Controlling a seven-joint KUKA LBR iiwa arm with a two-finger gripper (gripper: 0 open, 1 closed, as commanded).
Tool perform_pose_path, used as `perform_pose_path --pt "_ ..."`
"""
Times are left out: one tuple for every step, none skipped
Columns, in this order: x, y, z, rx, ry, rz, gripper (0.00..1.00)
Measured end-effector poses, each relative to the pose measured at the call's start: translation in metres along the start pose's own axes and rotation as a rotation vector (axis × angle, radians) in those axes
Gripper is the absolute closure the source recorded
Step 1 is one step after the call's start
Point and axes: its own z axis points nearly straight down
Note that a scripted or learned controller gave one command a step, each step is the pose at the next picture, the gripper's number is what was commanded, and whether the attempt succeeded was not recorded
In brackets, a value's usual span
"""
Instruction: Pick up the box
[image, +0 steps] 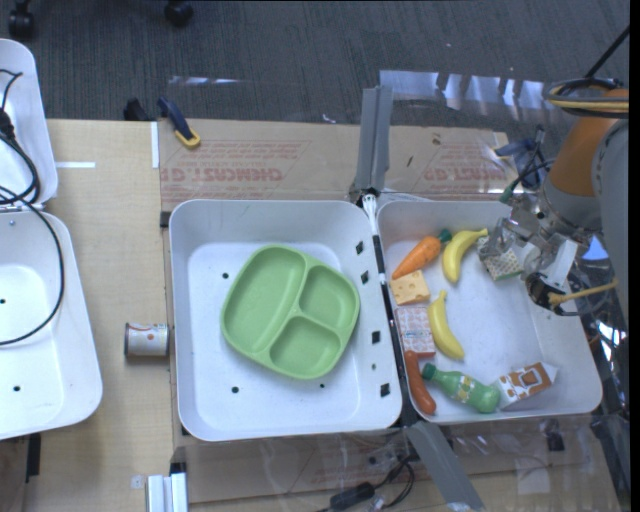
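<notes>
One box (526, 384) concerns us: it lies at the right bin's (585, 375) near right corner, its long axis slanting, just beside the green bottle (462, 390). Our tool (512, 256) hangs at the bin's far right, well apart from it; whether it is released or clenched we cannot tell.

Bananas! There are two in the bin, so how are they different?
The upper banana lies near the bin's far wall, beside the carrot; the lower banana lies mid-bin, beside the cheese wedge. The upper banana looks fatter and curves more sharply; the lower banana looks slimmer and straighter. Both are yellow and lie in the right bin.
</notes>
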Motion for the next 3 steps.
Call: perform_pose_path --pt "0.01 -0.049 0.01 -0.01 -0.003 0.28 1.0" --pt "-0.01 -0.065 -0.002 -0.01 -0.004 0.027 1.0" --pt "0.002 -0.082 -0.134 -0.011 -0.005 0.054 1.0"
